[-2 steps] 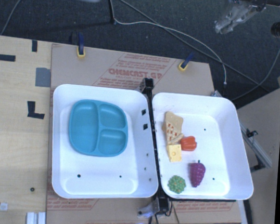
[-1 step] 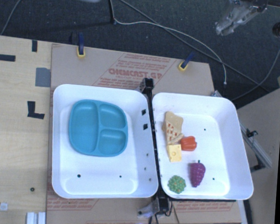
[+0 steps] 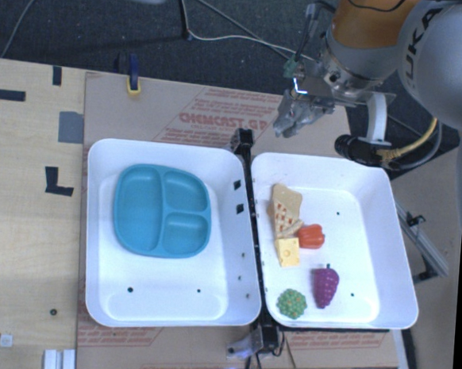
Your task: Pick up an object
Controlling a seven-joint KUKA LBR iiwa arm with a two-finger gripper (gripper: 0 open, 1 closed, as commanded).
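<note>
The grey arm with its orange band [image 3: 402, 30] is cut off by the top and right edges above the jaws, whose blurred tips leave their spread unreadable.

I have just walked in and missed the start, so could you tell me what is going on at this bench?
A grey robot arm is set to pick up an object, but nothing is in its tool, which hangs above the bench beyond the far edge of the bins. The right bin holds toy food: a waffle piece, a red pepper, a cheese cube, purple grapes and broccoli. The left bin holds a blue divided plate.
</note>
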